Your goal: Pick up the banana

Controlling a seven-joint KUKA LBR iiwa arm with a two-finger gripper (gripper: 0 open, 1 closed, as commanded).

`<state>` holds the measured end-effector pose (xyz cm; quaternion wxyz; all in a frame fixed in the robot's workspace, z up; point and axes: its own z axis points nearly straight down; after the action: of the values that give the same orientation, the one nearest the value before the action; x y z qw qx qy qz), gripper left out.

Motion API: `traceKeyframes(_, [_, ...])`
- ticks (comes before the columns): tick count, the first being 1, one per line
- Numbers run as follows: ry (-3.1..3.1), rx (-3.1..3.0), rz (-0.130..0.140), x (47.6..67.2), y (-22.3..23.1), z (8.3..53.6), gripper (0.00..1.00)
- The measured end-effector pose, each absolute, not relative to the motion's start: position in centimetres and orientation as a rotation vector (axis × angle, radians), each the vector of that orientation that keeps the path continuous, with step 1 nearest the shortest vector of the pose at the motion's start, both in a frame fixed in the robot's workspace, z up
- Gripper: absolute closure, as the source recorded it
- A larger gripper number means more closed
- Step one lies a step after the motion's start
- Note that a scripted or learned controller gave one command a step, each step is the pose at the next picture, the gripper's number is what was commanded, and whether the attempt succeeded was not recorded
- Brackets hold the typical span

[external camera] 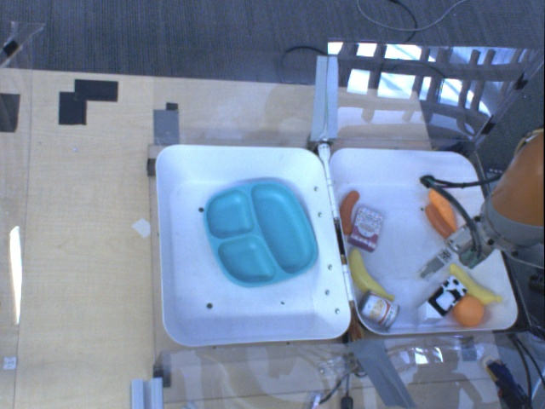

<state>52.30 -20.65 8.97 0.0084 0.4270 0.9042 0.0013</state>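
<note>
Banana (365, 275) beside can (378, 311), right bin (392, 164); jaws' state unclear

Left bin (170, 254): sectioned plate (260, 233) centred. Right bin (400, 164): banana (368, 276) by left wall, can (379, 311) just in front, carton (367, 227) behind it, sausage (348, 209) left of carton.

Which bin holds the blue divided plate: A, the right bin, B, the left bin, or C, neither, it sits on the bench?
B: the blue divided plate lies inside the left bin, while the banana and can are in the right bin.
</note>
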Motion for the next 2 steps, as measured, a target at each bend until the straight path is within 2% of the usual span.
traceKeyframes(1, [2.910, 1.154, 0.002, 56.5, -20.5, 17.3, 0.00])
traceKeyframes(2, [2.958, 1.013, 0.002, 50.2, -20.6, 9.0, 0.00])
